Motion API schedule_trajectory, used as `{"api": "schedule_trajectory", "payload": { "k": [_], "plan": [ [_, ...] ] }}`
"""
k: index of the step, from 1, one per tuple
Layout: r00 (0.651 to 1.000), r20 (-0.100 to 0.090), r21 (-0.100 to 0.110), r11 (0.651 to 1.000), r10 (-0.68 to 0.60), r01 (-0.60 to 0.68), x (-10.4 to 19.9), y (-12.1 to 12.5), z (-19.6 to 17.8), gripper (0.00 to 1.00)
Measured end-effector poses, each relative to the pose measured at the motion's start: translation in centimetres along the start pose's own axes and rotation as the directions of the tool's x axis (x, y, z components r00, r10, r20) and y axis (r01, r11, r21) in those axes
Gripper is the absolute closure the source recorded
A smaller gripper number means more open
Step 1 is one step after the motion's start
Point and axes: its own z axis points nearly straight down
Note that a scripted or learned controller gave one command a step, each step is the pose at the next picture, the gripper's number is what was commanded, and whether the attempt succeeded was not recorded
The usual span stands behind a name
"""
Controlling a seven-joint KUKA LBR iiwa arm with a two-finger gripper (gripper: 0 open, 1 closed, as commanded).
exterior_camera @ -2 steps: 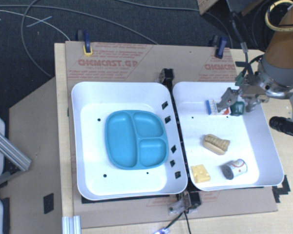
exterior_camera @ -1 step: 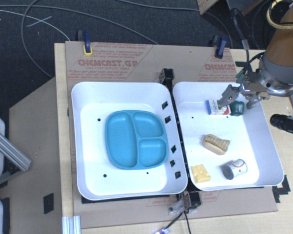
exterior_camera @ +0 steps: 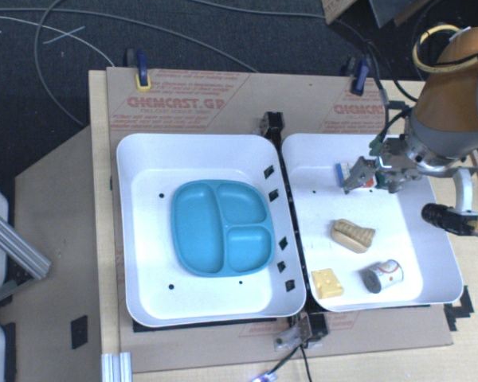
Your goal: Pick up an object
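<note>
Nothing lifted yet: gripper low near the right bin's far edge, fingers' state impossible to tell, with tan block, yellow piece and grey-and-white cylinder lying toward its near edge, ungrasped.

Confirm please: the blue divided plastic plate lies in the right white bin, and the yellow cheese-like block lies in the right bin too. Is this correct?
Not quite. In the camera view, the blue divided plastic plate lies in the left white bin. The yellow cheese-like block does lie in the right white bin.
</note>
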Motion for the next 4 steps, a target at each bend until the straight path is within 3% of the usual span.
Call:
{"api": "schedule_trajectory", "payload": {
  "k": [2, 3, 4],
  "plan": [
    [1.0, -0.001, 0.0, 1.0, -0.001, 0.001, 0.2, -0.3, 11.7, 0.0],
    [1.0, 0.0, -0.007, 1.0, 0.0, 0.0, 0.2, -0.1, 10.2, 1.0],
    [1.0, 0.002, -0.011, 1.0, 0.0, 0.0, 0.0, -0.4, 5.8, 1.0]
  ]
}}
